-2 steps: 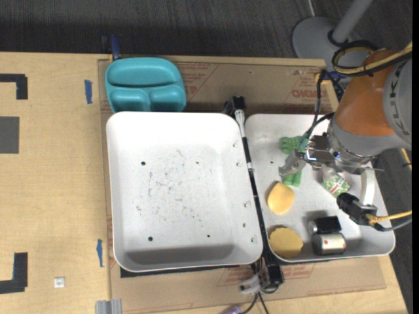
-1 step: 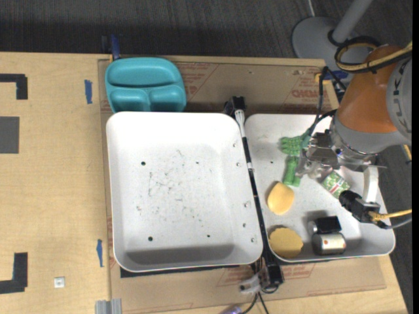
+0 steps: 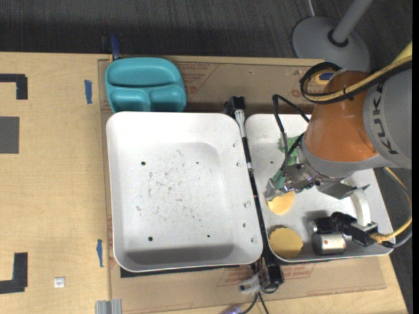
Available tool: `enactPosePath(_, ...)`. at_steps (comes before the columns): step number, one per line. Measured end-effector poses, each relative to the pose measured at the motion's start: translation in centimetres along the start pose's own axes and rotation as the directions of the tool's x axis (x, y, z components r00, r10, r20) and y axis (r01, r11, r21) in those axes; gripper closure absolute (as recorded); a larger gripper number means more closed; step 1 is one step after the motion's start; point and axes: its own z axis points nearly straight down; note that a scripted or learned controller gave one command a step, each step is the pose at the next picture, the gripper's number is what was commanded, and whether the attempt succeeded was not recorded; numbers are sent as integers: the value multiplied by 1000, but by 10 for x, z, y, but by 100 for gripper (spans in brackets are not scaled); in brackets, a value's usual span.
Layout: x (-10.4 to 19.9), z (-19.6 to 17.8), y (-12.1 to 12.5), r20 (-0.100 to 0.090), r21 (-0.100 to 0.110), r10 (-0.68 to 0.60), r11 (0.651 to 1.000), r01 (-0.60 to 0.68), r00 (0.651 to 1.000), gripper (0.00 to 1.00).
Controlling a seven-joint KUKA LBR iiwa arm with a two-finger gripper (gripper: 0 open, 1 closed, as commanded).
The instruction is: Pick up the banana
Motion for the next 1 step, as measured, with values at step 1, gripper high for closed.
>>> enactPosePath(1, 0, -10, 1, 1, -3, 1, 1000, -1, 1000, 100)
